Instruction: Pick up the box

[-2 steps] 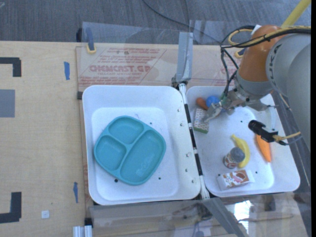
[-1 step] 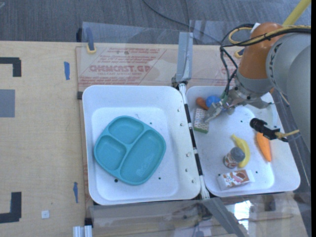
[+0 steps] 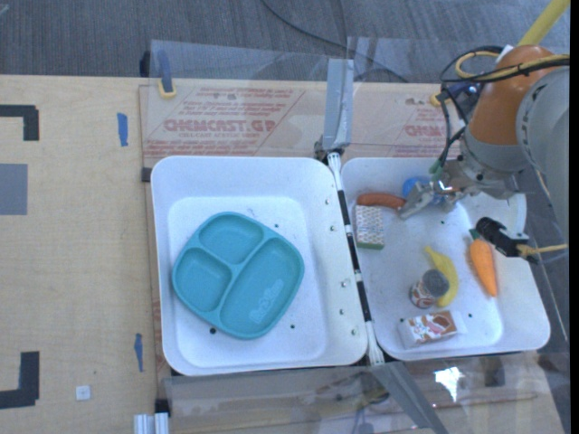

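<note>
Camera view, gripper (image 3: pixel 425 199) low in the right bin (image 3: pixel 520 333), fingers' spread impossible to tell, box (image 3: pixel 428 328) near the front, well apart.

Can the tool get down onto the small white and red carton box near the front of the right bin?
Probably yes. The small white and red carton box lies flat with bare bin floor around it; the nearest item, a small round can, sits just behind it. The tool is at the bin's far side.
</note>
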`<state>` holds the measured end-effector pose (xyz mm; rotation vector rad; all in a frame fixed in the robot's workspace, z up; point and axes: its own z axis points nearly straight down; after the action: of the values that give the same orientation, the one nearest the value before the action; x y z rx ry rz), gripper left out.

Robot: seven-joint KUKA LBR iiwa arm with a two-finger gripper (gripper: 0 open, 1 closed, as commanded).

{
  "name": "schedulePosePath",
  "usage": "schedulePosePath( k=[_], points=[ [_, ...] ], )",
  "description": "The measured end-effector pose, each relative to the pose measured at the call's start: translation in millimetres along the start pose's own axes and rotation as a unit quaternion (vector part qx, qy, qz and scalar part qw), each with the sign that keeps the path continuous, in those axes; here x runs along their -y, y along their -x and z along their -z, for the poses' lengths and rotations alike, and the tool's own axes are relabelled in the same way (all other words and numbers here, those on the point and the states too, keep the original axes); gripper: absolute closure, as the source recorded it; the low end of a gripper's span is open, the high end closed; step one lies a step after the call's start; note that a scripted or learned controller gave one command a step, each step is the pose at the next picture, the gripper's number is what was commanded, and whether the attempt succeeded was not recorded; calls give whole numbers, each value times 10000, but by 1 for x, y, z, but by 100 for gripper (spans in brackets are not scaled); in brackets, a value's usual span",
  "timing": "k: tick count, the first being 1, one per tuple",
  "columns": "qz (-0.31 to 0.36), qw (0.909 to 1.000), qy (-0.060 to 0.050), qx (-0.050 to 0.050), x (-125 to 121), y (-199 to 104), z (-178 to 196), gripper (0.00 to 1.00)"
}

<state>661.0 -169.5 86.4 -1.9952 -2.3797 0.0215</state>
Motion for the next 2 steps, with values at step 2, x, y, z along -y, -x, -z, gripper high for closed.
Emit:
schedulePosePath(
  k=[2],
  points=[
    [-682, 9975, 171, 78, 53, -83, 43, 0]
  ],
)
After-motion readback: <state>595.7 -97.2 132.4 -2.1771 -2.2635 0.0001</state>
